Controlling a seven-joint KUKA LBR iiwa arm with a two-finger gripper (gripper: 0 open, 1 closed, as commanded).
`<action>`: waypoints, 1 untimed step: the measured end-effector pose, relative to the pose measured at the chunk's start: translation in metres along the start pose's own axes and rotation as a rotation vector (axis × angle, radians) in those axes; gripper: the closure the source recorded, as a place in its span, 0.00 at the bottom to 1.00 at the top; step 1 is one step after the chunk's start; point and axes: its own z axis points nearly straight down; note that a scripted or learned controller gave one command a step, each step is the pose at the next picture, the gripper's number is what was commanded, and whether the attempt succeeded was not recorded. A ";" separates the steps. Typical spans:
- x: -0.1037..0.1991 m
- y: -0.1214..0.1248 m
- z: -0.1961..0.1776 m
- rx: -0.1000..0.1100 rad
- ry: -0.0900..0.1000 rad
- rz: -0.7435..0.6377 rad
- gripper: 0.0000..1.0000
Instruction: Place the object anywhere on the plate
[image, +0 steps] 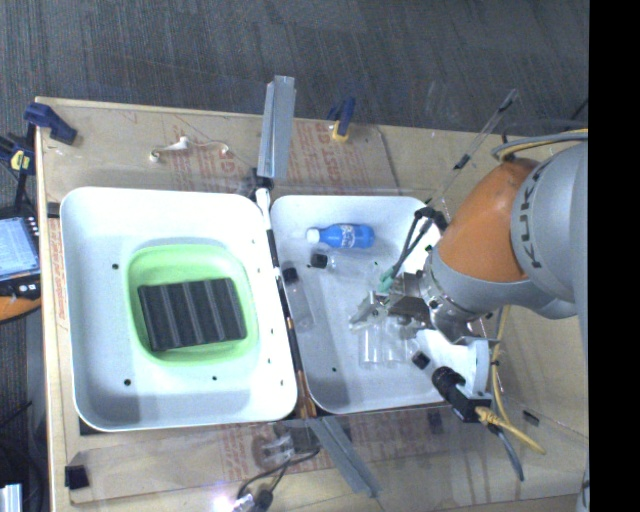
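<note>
**Ana:** Dark ribbed carpet surrounds the wooden bench (400, 150), and two white bins sit on it side by side. What is in the left bin (80, 300)?

**Ben:** A green plate (190, 265) lies near its middle, with a dark ridged rack (190, 310) resting on top of it.

**Ana:** And the right bin (330, 390)?

**Ben:** A small clear bottle with a blue label (343, 236) lies on its side near the bin's far edge, well apart from the plate. A little black piece (319, 260) sits just beside it, toward the near side, and another black piece (289, 272) lies close to the wall shared with the left bin.

**Ana:** Where is the arm?

**Ben:** The grey arm (545, 240) with its orange band comes in over the bench's right edge. Its tool (385, 305) hangs over the right half of the right bin, with cables trailing behind it toward the bench's near right corner.

**Ana:** Is the tool clenched or released?

**Ben:** I cannot tell; the tip is a tangle of metal and clear parts. The bottle lies apart from it, toward the far edge.
</note>
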 end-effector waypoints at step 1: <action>0.000 0.000 0.000 0.000 0.000 0.000 0.00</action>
